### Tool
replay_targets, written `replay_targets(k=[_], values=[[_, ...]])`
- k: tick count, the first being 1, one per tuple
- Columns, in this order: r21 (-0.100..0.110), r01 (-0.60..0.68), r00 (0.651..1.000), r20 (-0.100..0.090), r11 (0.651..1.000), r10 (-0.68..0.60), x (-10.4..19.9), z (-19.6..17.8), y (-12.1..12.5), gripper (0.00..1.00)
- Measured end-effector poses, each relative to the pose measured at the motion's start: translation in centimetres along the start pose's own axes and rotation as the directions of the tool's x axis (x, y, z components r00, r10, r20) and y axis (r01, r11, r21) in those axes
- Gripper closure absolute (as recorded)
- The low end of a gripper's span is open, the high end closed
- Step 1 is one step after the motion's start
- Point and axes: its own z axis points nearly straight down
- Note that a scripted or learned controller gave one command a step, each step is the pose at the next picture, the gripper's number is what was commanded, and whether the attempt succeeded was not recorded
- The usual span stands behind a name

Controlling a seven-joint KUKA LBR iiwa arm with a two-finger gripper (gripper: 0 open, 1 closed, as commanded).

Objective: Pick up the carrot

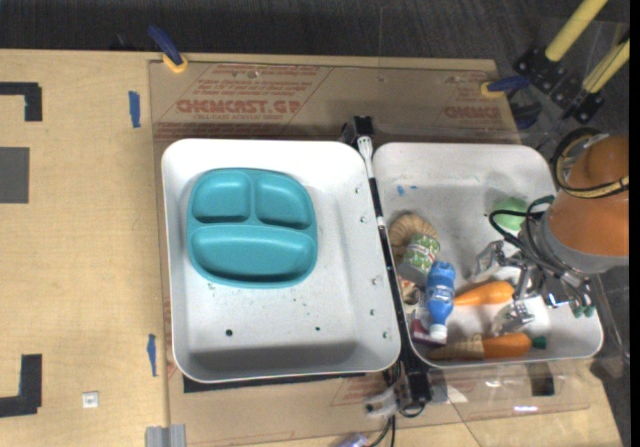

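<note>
Teal divided plate (251, 226), white bins (200, 335), orange carrot (482, 295), blue-capped bottle (438, 297)

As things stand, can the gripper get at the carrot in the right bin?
Probably yes. The gripper sits right over the carrot, whose top is uncovered; the blue bottle beside its left end might crowd the grasp.

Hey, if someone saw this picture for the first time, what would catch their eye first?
Probably the big teal divided plate, alone in the left bin. Next, the clutter in the right bin: a blue-and-white bottle near the middle wall, with an orange carrot beside it. The arm's orange band hangs over that bin's right side, the gripper down by the carrot.
</note>
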Motion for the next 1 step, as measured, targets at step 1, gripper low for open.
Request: replay_targets(k=[1], values=[[-0.005,0.143,0.990,0.007,0.990,-0.143,0.02,-0.03,0.23,0.00]])
